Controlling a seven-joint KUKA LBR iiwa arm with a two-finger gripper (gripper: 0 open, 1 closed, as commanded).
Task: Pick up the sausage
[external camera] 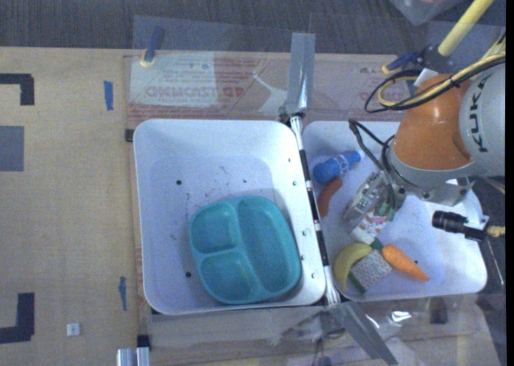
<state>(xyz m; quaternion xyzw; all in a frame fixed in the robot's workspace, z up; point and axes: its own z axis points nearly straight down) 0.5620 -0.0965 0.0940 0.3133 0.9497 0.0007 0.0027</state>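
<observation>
The sausage [328, 195] is a short reddish-brown piece lying in the right bin [458, 280], close against its left wall and just below a blue bottle [333, 167]. My gripper [368, 201] hangs low over the middle of that bin, a little to the right of the sausage and apart from it. Nothing shows as held. The grey arm with its orange band [430, 140] covers the bin's upper right part.
Below the gripper lie a small white object [369, 232], a carrot [405, 263], a yellow fruit [348, 262] and a grey sponge-like block [369, 273]. The left bin [161, 164] holds a teal divided plate [242, 249]. Cables run by the arm.
</observation>
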